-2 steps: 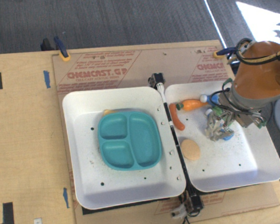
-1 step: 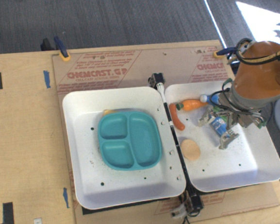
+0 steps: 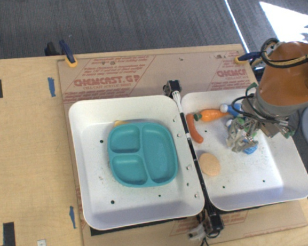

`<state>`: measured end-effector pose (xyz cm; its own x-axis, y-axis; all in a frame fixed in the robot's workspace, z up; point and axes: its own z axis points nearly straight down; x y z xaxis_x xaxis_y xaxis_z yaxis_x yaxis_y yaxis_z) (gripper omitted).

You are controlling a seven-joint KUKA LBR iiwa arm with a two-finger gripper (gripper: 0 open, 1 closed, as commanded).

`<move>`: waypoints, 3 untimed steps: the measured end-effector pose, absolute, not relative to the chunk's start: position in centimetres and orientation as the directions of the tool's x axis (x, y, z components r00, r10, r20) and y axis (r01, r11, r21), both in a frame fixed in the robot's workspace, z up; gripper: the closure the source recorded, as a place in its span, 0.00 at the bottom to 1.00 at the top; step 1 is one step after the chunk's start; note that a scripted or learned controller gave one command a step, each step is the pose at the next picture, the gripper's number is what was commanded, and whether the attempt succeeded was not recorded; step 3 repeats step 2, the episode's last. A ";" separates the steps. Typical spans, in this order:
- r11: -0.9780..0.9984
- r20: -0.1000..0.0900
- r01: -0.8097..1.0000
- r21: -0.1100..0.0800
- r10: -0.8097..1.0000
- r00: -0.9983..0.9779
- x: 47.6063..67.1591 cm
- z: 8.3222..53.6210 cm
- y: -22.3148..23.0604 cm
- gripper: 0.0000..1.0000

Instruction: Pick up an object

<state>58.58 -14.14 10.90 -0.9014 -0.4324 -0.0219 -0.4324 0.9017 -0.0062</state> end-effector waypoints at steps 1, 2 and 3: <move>0.906 -0.008 -0.422 -0.001 -0.422 -0.906 58.5 18.6 -4.5 1.00; 0.887 -0.004 -0.461 -0.001 -0.461 -0.887 57.3 19.0 -9.8 1.00; 0.887 -0.004 -0.461 -0.001 -0.461 -0.887 57.3 19.0 -9.8 1.00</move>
